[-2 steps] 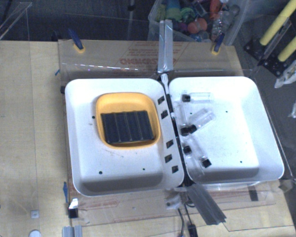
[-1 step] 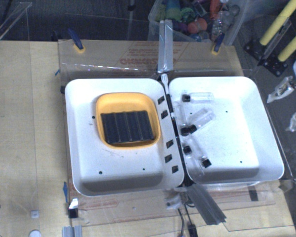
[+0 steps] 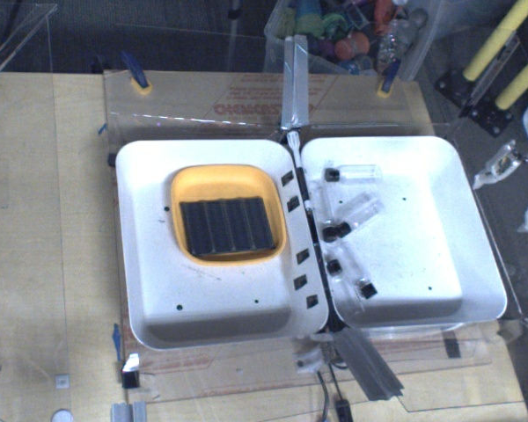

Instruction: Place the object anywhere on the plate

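Claw (image 3: 503,163) sat off the shallow white right bin's (image 3: 440,236) far rim, grip unreadable | clear black-capped plastic vials (image 3: 352,214) hugged its left wall | yellow squarish plate (image 3: 224,181) in left bin (image 3: 150,262), dark ribbed slab (image 3: 227,225) covering its middle, rim bare

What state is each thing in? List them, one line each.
Plate: yellow, lying flat in the left bin, carrying a dark ribbed block.
Dark ribbed block: flat on the plate.
Clear vials: black-capped, lying on their sides, loose in the right bin, none on the plate.
Left bin: holds the plate.
Right bin: holds the vials.
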`<action>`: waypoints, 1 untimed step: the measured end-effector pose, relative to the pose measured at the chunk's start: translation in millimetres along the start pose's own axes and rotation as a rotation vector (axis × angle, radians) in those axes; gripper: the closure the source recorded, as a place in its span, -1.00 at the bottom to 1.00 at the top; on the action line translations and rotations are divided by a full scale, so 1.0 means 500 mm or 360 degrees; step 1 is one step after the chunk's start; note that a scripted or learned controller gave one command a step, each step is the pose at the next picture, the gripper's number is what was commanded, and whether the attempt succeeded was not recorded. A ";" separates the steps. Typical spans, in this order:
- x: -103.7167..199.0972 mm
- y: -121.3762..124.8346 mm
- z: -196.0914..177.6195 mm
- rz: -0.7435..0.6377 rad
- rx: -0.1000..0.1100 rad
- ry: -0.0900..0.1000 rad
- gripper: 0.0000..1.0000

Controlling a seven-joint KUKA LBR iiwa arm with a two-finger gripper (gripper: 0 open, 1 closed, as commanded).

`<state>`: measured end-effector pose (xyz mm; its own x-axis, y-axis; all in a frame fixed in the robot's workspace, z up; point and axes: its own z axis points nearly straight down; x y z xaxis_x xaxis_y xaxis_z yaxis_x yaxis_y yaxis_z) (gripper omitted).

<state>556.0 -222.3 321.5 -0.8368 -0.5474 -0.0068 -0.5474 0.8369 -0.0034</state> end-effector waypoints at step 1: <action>0.043 0.031 0.001 0.0099 -0.0004 0.0004 -1.00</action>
<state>529.5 -221.4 320.6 -0.8692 -0.4944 -0.0042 -0.4944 0.8692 -0.0005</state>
